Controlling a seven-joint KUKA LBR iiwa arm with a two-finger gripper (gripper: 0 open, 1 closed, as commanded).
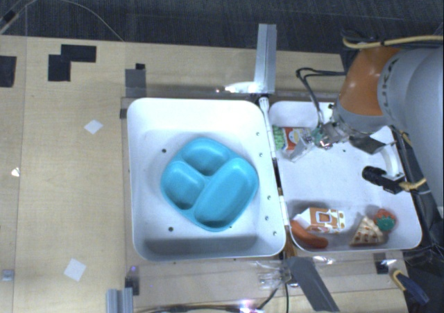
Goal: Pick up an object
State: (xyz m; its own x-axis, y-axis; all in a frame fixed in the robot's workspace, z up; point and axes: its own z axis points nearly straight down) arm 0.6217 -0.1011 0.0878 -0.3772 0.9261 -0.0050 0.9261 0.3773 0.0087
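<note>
Two white bins on bench; right bin (347,187) holds candidates. Gripper (320,137) low at bin's 11 o'clock corner, touching green-red packet (290,141). Cannot tell claw state; packet not seen between fingers. Other items at 6 o'clock edge: orange carton (320,220), pizza slice toy (368,232). Advice: centre over packet, stay off bin wall, close, lift straight.

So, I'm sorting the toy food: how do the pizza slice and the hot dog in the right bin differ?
The pizza slice is a tan wedge with dark specks; the hot dog is long, rounded and orange-red. The pizza slice sits toward the bin's right corner; the hot dog lies left of it beneath a small carton. Both rest along the right bin's near edge.
</note>
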